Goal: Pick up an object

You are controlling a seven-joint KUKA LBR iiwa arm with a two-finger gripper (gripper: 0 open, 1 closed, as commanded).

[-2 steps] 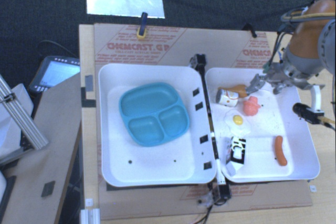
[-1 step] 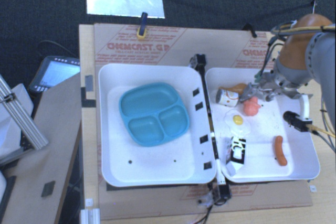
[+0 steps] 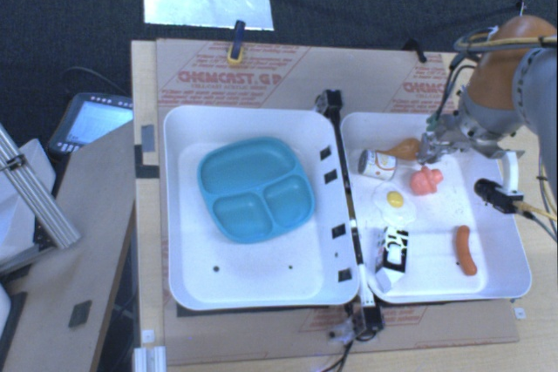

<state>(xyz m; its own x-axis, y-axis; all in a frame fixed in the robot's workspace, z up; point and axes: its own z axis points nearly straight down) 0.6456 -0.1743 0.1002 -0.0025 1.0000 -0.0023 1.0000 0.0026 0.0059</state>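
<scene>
The right bin (image 3: pixel 501 274) holds several small items. A pink toy (image 3: pixel 425 180) lies near its middle, with a fried-egg toy (image 3: pixel 395 201) just left of it. A small can (image 3: pixel 377 163) lies on its side at the left wall, and an orange piece (image 3: pixel 405 149) sits behind it. An orange-red sausage (image 3: pixel 466 250) lies toward the front right, and a black-and-white carton (image 3: pixel 394 250) toward the front left. My gripper (image 3: pixel 429 151) hangs low just above the pink toy and beside the orange piece. Nothing shows between its fingers.
A blue divided plate (image 3: pixel 255 188) lies in the left bin (image 3: pixel 192 274). A black divider (image 3: pixel 342 187) runs between the bins. The arm comes in over the right bin's back right corner. A tablet (image 3: pixel 91 122) sits off the bench at left.
</scene>
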